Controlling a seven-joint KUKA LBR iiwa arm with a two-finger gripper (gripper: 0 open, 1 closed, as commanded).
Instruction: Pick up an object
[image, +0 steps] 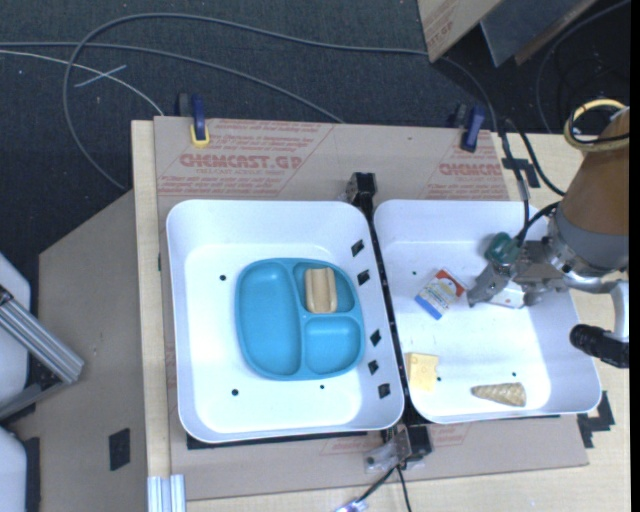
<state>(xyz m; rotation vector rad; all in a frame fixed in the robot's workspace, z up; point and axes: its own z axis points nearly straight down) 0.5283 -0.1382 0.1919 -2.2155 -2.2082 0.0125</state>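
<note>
My gripper (497, 290), fingers spread, hangs in the right bin (560, 385) beside the small red-and-blue packet (438, 293) at frame centre-right; I should centre over it before pressing them together.

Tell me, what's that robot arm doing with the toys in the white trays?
The robot arm is reaching into the right bin from the side. Its gripper hangs low over the bin floor, right next to a small red, white and blue packet. It isn't holding anything. A yellow block and a tan wedge lie nearer the front of that bin. In the left bin sits a blue divided plate with a tan piece in one compartment.
</note>
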